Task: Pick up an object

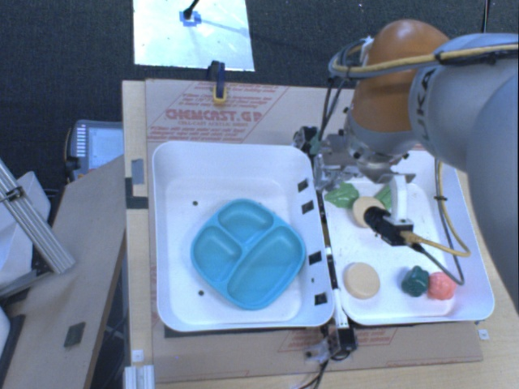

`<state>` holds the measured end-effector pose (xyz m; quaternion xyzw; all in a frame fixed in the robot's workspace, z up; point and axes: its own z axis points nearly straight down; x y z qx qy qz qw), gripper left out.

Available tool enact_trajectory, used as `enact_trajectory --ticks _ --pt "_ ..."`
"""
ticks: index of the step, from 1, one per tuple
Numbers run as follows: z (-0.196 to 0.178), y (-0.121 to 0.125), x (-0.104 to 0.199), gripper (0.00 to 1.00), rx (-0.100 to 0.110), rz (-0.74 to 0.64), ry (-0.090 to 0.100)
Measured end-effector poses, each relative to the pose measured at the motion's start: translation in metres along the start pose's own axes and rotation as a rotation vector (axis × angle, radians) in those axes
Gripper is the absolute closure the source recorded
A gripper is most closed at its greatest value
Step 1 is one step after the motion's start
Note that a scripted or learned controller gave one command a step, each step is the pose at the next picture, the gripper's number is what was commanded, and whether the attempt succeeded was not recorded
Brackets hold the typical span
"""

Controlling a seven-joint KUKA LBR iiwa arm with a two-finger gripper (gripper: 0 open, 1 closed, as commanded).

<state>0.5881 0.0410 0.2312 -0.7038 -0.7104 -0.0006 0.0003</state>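
The arm's wrist covers the right bin (478, 298) toward 12 o'clock, the yellow disc (362, 209) is half hidden, and the arm (470, 96) gets cropped at 3 o'clock.

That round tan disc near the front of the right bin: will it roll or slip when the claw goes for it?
The tan disc lies flat, so it probably won't roll. It looks low and smooth, so fingers may slide off its rim; pushed, it would likely skid across the bin floor. It sits apart from the dark green piece, leaving room to approach.

I saw 5 small pieces in the right bin (478, 298): green leafy piece (341, 194), tan disc (362, 280), dark-green lump (415, 280), pink lump (441, 286), yellowish round piece (362, 209).
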Motion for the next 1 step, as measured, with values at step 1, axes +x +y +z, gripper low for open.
enact_trajectory --ticks 1 --pt "0.0104 0.0172 0.0544 1.0 -0.002 0.0 0.0"
